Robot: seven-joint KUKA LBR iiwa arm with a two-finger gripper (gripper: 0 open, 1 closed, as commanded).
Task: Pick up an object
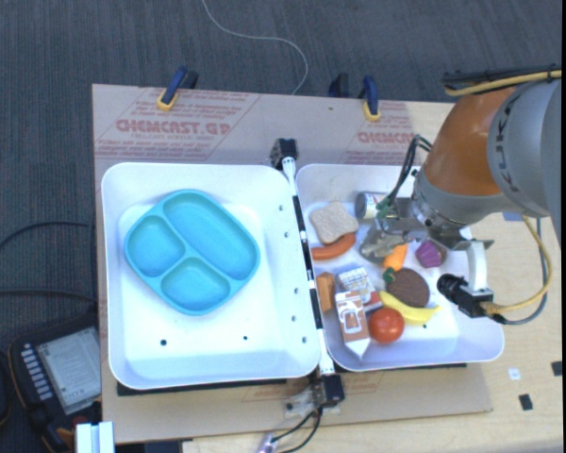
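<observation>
The claw [385,239] is down among toy food in the shallow white right-hand bin [472,347], reaching; I cannot tell its opening. Next comes closing on something, likely the small orange carrot-shaped piece [393,258].

"CHEMCAST GP" on brown board [170,125]

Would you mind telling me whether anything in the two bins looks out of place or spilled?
Nothing stands out. The blue tray lies flat in the left bin, and the toy food, such as the bread, banana and tomato, sits inside the right bin.
</observation>
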